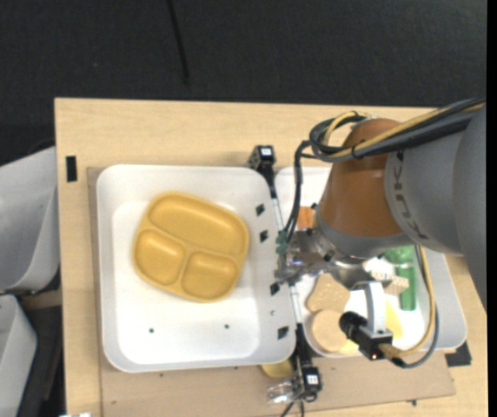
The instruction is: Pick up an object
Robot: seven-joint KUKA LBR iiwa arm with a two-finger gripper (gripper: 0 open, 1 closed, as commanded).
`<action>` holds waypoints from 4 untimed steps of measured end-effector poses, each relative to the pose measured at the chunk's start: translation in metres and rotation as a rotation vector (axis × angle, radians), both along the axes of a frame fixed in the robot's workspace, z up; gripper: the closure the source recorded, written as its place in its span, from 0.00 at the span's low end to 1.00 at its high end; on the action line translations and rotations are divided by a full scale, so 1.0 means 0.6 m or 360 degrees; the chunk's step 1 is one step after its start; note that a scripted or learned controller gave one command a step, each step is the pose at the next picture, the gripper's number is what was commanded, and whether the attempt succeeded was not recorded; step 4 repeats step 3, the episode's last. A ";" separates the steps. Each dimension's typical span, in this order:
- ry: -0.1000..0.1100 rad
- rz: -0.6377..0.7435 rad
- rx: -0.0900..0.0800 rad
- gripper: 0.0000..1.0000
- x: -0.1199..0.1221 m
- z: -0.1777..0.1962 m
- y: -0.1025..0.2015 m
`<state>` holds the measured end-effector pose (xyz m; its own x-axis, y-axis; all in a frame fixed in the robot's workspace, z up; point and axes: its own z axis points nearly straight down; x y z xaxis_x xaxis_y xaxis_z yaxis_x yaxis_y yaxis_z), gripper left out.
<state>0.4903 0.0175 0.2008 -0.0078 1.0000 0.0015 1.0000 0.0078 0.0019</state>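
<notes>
Looking down from the overhead camera, you've got a pale wooden bench (144,124) with two shallow white bins sitting side by side on it. The left bin (127,337) has one thing in it: a yellow plastic divided plate with three compartments (192,246), lying flat, a bit nearer the bin's back edge than the front and roughly centred left to right.

The grey arm (444,189) comes in from the right edge and hangs over the right bin (453,320), so most of that bin is covered. The orange band (361,189) is turned toward the camera and the wrist points straight down, with the gripper (311,263) low over the bin's left edge, just beside the wall shared with the left bin. Honestly can't tell if the claw is open or closed, since the wrist hides it from up here, and I can't see anything gripped.

Peeking out under the arm: a tan round flat piece (325,295) just in front of the gripper, a second paler round disc (322,330) by the bin's front left corner, a green plastic object (403,276) toward the middle, and a yellow item (394,320) just in front of the green one. What exactly those are, no idea, they're too covered.
</notes>
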 end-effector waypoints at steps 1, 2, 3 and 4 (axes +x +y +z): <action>-0.0026 0.0011 0.0009 1.00 0.002 0.283 0.149; 0.0000 0.0006 -0.0005 1.00 0.001 0.286 0.137; 0.0001 0.0030 -0.0008 1.00 0.002 0.303 0.136; 0.0001 0.0030 -0.0008 1.00 0.002 0.303 0.136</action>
